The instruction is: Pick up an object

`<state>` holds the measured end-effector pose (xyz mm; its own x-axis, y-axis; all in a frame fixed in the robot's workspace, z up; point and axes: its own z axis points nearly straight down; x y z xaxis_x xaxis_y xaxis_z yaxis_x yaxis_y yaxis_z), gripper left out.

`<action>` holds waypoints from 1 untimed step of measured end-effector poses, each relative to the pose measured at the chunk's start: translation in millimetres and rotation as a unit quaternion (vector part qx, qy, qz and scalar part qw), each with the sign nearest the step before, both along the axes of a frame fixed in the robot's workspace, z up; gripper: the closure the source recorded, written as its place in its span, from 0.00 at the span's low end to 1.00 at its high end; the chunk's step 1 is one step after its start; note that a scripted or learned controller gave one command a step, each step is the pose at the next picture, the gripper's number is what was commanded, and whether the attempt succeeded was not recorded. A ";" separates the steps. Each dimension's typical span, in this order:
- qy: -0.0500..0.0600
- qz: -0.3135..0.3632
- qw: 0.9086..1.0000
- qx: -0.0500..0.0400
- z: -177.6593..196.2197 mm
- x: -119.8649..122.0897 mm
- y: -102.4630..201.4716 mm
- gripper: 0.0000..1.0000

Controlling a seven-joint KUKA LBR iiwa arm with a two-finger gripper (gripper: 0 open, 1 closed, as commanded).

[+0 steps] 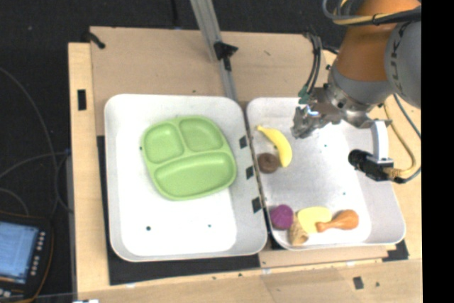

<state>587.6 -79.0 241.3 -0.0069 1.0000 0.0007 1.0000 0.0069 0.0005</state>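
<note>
Landmark: the banana (277, 145), lying curved near the left wall of the right bin (369, 223).

Pincer (303, 125): just right of the banana's upper end and a little above it in the view, hanging from the grey wrist below the orange band of the arm (369, 46). Nothing seen between its tips. Whether it is apart or together, cannot tell; the tips are small and dark against the wrist hardware.

Brown round object (268, 162): directly below-left of the banana, touching or nearly touching its lower end, close to the bin's left wall.

Purple round object (281, 216): well below the banana, near the bin's front-left corner.

Pale yellow object (312, 217): just right of the purple one, with a tan piece (298, 233) at its lower left edge; what the tan piece is cannot be made out.

Orange-brown object with a narrow neck (339, 221): right of the yellow one, touching it, lying on its side.

Green divided plate (189, 157): far left of the banana, in the left bin (142, 223), three compartments, tilted slightly in plan.

Both bins sit side by side on the tabletop (142, 60), walls touching just left of the banana.

Metal pole (202, 3): rises from the tabletop above-left of the banana.

Black part with cable (369, 165): right of the banana, over the bin's right side.
</note>
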 end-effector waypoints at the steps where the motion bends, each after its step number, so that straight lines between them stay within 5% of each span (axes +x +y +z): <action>1: -0.001 0.000 1.000 0.000 8.9 4.5 48.3 1.00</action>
<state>592.1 -30.7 250.2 -0.0073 1.0000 0.0012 1.0000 0.0073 0.0021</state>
